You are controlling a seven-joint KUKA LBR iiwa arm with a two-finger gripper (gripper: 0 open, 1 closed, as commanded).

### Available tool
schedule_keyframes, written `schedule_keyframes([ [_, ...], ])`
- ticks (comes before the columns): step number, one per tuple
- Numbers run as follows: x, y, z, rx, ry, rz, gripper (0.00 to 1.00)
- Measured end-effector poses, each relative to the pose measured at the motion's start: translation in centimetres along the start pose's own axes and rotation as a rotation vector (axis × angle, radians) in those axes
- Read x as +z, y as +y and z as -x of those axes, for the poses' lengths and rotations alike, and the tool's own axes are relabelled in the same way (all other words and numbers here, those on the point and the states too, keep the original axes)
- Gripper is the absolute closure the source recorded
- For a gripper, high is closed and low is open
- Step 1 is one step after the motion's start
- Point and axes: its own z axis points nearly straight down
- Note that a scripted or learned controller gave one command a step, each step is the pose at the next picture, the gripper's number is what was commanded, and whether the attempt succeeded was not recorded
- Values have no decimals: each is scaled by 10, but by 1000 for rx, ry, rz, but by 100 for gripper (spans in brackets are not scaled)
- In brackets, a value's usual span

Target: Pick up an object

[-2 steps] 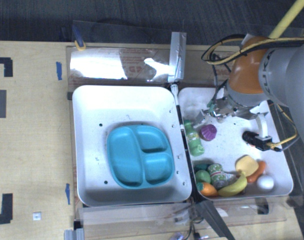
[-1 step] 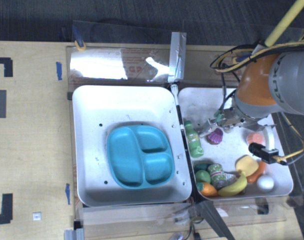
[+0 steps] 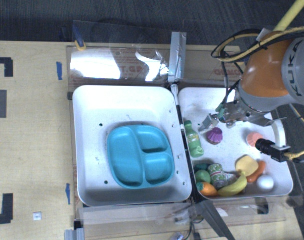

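Bright, even light; glare on the clear panel [image 3: 119, 64] behind.

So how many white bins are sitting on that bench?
2. The left bin holds a blue divided tray; the right bin holds a pile of toy foods, with the arm above it.

A pale wooden bench [image 3: 31, 149] is being crossed by black tape marks [image 3: 4, 66] and blue tape strips [image 3: 58, 70]. Dark carpeted floor [image 3: 116, 4] is being shown beyond its far edge.
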Motion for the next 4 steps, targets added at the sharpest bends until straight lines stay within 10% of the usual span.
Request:
schedule_keyframes([
  [1, 92, -17, 54, -26, 2, -8, 0],
  [3, 100, 43, 58, 142, -1, 0, 0],
  [4, 99, 14, 47, -24, -3, 1, 0],
])
